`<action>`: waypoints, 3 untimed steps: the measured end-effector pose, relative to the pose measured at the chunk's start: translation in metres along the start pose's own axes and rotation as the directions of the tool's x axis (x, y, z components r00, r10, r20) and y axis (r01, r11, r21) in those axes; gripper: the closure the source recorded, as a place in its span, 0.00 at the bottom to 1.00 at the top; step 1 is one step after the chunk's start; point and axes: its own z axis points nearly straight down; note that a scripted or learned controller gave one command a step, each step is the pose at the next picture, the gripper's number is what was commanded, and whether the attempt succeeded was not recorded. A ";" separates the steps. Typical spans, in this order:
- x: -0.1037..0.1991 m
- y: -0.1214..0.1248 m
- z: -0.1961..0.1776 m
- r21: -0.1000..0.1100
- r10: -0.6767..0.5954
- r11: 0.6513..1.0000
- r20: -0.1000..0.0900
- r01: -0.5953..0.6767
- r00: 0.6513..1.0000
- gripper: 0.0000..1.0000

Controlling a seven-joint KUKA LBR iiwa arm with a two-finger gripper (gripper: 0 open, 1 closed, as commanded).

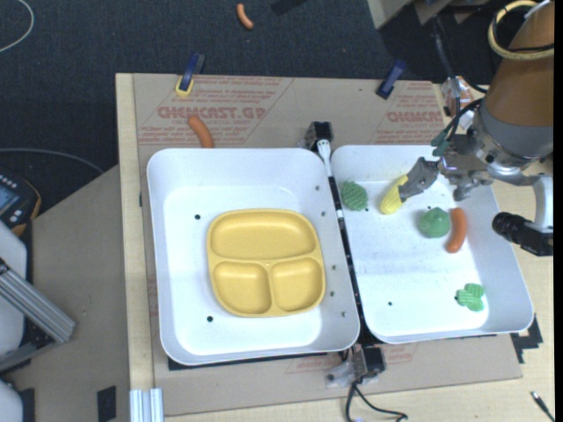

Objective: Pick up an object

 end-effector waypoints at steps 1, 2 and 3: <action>0.000 0.002 -0.006 -0.012 -0.002 1.000 0.001 0.002 1.000 0.00; 0.000 0.003 0.058 -0.006 -0.002 1.000 0.000 0.002 1.000 0.00; 0.003 0.001 0.121 -0.007 -0.002 1.000 0.000 0.002 1.000 0.00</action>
